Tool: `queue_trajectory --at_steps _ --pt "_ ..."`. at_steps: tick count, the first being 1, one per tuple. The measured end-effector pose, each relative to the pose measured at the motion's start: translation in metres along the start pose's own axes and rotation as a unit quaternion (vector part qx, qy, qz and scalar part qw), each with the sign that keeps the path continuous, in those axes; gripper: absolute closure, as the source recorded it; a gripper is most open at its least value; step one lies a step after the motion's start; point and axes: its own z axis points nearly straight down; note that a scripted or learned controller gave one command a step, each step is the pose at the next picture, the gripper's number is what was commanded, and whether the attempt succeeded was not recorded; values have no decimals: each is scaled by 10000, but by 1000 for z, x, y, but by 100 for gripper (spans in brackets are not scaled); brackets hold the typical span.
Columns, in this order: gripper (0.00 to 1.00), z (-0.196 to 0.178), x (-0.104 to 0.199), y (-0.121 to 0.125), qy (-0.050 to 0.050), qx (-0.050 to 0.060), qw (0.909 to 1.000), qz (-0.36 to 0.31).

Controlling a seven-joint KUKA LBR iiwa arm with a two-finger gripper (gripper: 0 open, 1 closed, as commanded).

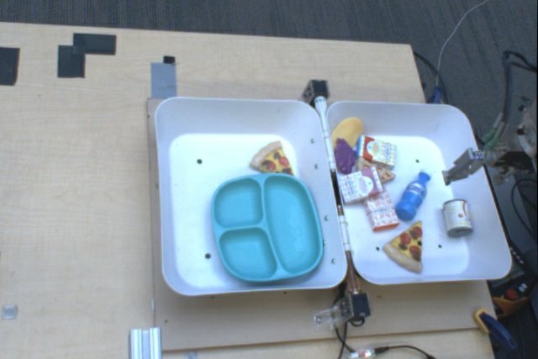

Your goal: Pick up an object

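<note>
Lying flat, smooth teal divided plate (267,227) beside triangular pizza slice (271,157).

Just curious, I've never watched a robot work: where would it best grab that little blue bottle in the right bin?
Probably across the blue bottle's wide body, coming straight down from above. It lies tilted on its side with its cap toward the far wall, and there is bare floor on its right, while packets crowd its left.

Pizza slice (272,157) partly hidden behind blue tray (267,227); snack packet (378,151) print unreadable
</note>
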Motion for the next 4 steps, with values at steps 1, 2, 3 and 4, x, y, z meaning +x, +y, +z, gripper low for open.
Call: queue_trajectory --at_steps 1,2,3,4 --pt "0 131 -19 27 -21 -62 10000 18" --pt "0 139 2 16 -30 -98 9999 20" --pt "0 140 15 12 -26 -121 9999 17" --pt "0 141 29 9 1 -133 9999 6"
